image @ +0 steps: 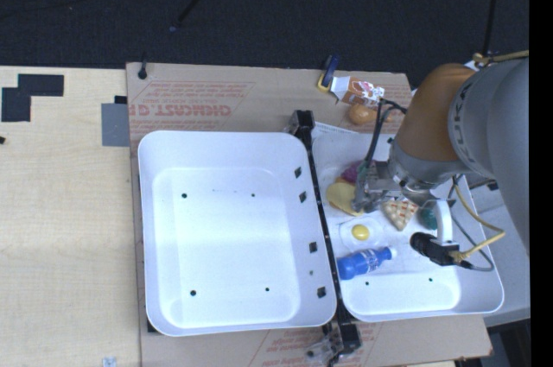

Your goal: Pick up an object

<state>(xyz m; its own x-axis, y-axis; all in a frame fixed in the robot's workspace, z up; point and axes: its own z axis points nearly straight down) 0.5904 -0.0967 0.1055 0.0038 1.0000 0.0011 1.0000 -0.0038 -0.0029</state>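
camera view: fixed overhead | slanted down | mid-range | covers both bins [147, 184] | arm [467, 123] enters right

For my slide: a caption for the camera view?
Gripper down among objects in the right bin, near a blue bottle.
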